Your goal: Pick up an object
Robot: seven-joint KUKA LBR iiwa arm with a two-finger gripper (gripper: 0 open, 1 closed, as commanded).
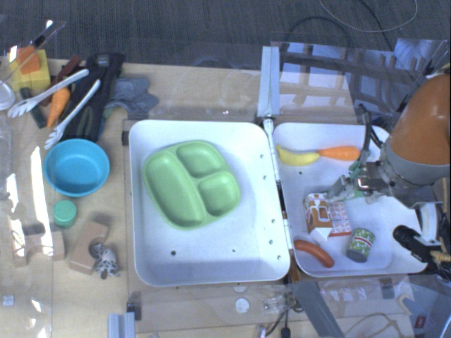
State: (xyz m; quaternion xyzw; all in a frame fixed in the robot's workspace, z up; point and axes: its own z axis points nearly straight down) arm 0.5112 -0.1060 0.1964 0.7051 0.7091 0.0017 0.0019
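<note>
The right bin (pixel 384 263) holds a yellow banana (pixel 297 157), an orange carrot (pixel 339 153), a small printed carton (pixel 327 214), a red sausage (pixel 313 253) and a small green-labelled can (pixel 360 245). My gripper (pixel 346 189) hangs low over this bin, just above and right of the carton, with its fingers pointing left. The arm's orange band and grey wrist fill the bin's right side. A green divided plate (pixel 192 182) lies in the left bin (pixel 211 259).
Left of the bins on the bench are a blue bowl (pixel 77 167), white tongs (pixel 67 111), a small green lid (pixel 65 213), wooden blocks (pixel 88 245) and a grey cloth (pixel 134 94). A clear panel (pixel 338 79) stands behind the right bin.
</note>
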